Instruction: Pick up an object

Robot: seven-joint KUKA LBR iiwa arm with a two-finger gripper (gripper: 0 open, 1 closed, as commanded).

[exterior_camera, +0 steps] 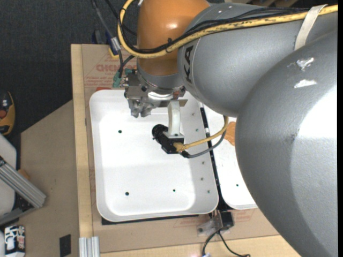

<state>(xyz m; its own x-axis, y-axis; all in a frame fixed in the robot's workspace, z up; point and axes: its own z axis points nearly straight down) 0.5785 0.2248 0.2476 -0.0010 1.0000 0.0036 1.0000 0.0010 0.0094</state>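
My gripper [139, 110] hangs over the far part of the left white bin [144, 197], close to its back wall. Its tips are small and dark against the bin floor, with nothing visible between or under them. The bare floor of this bin carries just a few small dark dots. At the left edge of the right bin [238, 197] a bit of an orange object [230, 134] peeks out from under the arm. The big grey arm hides most of that bin.
Both bins rest on a brown cardboard sheet [80, 143] on the bench. A black divider strip [213, 162] runs between the bins. A small clamp and cable [220, 222] sit at the front edge.
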